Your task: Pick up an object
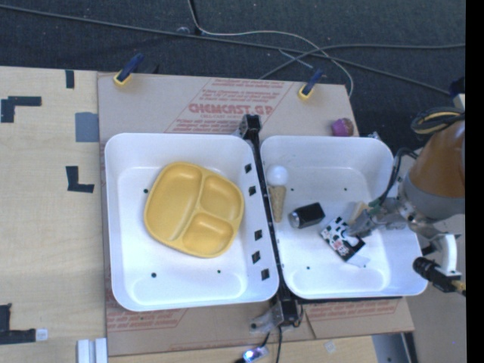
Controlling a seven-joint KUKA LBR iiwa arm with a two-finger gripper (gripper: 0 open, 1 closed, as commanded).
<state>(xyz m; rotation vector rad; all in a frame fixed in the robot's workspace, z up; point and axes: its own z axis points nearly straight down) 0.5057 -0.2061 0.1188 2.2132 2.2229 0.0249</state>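
The table (45,203) carries two shallow white bins side by side on a cardboard sheet (227,100).

**Left bin.** The left bin (125,278) contains one yellow divided plate (194,209), lying flat near the bin's centre.

**Right bin.** The right bin (325,282) contains three items:
- A toy ice-cream cone (278,191) with a white scoop lies close to the dividing wall, scoop toward the far side.
- A small dark can (306,215) lies on its side near the bin's centre, just beside the cone.
- A black-and-white patterned object (338,238) lies to the right of the can.

**Arm.** The arm (439,169) reaches in from the right, its orange band above the right bin's edge. The gripper (363,221) is low inside the right bin, directly beside the patterned object and apparently touching it. The state of the jaws cannot be determined; no object is visibly between them.

**Outside the bins.** Two yellow-and-blue clamps (128,68) sit at the cardboard's far edge. A small purple object (342,126) rests beyond the right bin.
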